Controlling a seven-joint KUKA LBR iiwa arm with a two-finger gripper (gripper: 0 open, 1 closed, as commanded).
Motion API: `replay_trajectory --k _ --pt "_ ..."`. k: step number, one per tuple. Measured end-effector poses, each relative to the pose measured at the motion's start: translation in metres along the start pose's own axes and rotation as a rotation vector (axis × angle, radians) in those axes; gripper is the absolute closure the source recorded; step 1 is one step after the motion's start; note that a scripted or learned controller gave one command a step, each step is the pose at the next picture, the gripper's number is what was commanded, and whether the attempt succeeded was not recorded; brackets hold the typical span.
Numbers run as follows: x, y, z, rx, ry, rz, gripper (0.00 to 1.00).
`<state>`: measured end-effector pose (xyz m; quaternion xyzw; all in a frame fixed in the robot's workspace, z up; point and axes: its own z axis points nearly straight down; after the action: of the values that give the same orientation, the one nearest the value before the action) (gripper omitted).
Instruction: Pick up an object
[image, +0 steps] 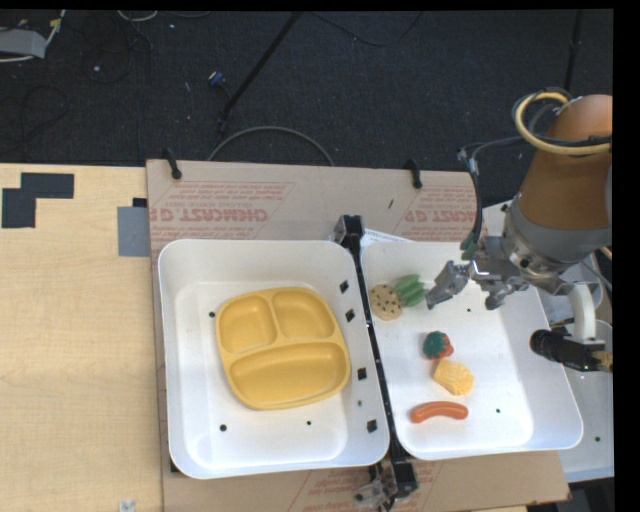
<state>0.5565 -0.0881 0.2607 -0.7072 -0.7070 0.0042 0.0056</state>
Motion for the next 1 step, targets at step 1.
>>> replay_trajectory --k 1 --pt "-0.0002 0.0017 -0.0049 -0.009 -0.001 -0.001 0.00"
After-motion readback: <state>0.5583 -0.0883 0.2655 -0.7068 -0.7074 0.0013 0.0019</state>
